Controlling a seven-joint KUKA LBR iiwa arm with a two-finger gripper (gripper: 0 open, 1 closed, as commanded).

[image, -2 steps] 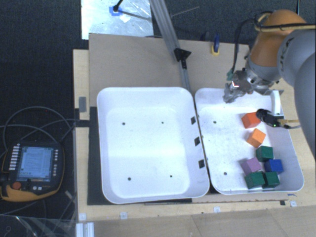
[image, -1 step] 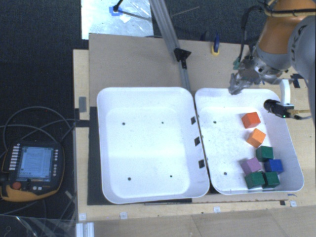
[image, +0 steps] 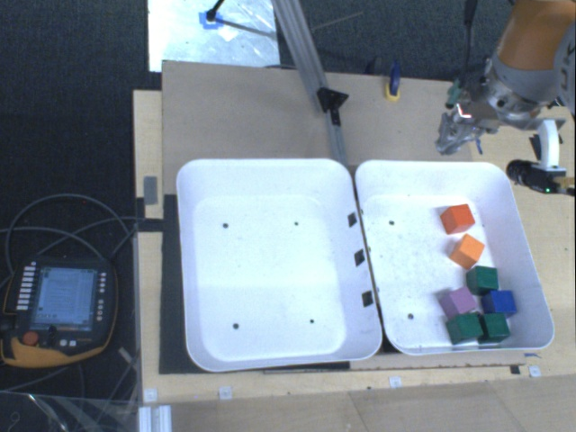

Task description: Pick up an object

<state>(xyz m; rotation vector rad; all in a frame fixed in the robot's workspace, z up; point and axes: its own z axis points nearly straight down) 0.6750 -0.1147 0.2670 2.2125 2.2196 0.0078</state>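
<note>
Camera view shows the grey arm (image: 531,25) with its orange band coming in from the top right corner. It bends down toward the desk (image: 261,106). The jaws (image: 457,140) hang low, just past the far edge of the right bin (image: 423,174), over bare desk and not over the bin. They are too small and blurry to tell if they are spread or pressed together.

The right bin has lots of open floor on its left side. The left bin (image: 270,174) sits right beside it.

All the blocks sit by the right wall of the right bin. An orange block (image: 457,218) is closest to the jaws, but well apart from them. A lighter orange block (image: 466,251) is next. Then come a green block (image: 482,279), a purple block (image: 460,301), a blue block (image: 499,302) and two more green blocks (image: 477,328), all packed close in the near corner.
</note>
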